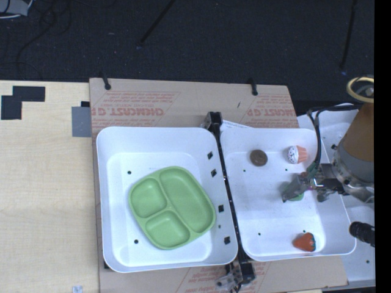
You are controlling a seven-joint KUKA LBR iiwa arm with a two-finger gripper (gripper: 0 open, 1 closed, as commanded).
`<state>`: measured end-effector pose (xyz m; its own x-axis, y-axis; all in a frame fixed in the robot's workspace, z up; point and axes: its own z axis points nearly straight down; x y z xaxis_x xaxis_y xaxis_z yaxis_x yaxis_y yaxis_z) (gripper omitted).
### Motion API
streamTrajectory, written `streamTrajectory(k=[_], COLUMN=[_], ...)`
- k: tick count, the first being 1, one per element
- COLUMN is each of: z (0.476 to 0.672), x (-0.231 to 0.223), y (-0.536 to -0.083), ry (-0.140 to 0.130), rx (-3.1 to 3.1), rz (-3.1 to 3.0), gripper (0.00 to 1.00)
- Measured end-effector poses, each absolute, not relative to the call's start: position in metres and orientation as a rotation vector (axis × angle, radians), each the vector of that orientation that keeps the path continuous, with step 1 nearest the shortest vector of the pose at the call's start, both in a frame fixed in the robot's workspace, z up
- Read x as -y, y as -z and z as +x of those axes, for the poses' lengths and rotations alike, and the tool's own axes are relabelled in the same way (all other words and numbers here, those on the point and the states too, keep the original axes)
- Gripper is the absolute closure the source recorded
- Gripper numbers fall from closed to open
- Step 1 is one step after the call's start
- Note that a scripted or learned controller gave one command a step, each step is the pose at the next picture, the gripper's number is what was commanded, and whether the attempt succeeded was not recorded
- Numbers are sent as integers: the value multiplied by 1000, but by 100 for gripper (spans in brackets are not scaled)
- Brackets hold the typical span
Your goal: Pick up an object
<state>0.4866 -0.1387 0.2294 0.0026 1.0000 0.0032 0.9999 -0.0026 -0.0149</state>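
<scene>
My gripper (294,189) hangs over the right side of the right bin (269,240), reaching in from the right edge. A brown round object (258,157) lies in the bin's far part, up and to the left of the gripper. A small white and pink object (297,154) sits at the far right, just above the gripper. A red and orange object (304,242) rests near the bin's front right corner, below the gripper. Something greyish-green shows at the gripper's tip, too blurred to identify.
The left bin (116,163) holds a green divided plate (171,207) with three compartments. A black divider (223,188) runs between the bins. The grey and orange arm (360,145) and its cables occupy the right edge.
</scene>
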Motion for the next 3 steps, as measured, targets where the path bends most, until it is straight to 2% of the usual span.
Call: streamTrajectory(k=[1, 2, 3], z=[489, 498, 493], x=[139, 138, 131], y=[-235, -178, -132], ry=[-3, -6, -6], rx=[2218, 2216, 2216], rz=[-2219, -2216, -2216], gripper=[0, 0, 0])
